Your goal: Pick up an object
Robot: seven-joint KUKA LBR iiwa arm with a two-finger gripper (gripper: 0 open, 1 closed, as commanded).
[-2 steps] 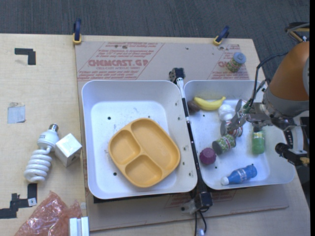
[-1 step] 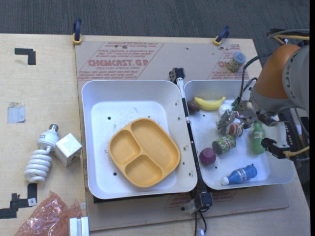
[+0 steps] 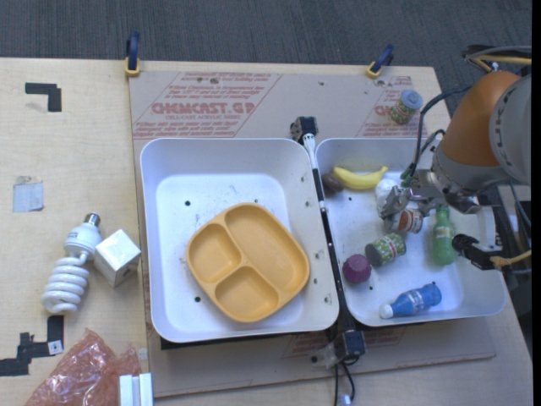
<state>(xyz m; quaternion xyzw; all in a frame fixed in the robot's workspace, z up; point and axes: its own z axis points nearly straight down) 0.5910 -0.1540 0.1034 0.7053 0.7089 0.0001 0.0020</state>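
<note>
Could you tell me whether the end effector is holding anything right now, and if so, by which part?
It cannot be told: the end effector sits low in the right bin by a small can, its grip unclear.

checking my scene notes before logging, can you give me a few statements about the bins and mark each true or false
1. The yellow divided plate lies in the left bin. True.
2. The banana lies in the left bin. False: it lies in the right bin, near its far edge.
3. The blue bottle stands upright. False: it lies on its side near the right bin's front edge.
4. The spiral light bulb lies on the bench outside both bins, to the left. True.
5. The claw hangs over the left bin. False: it is over the right bin, close to the small cans and the green bottle.
6. A purple round object sits in the right bin. True.
</note>
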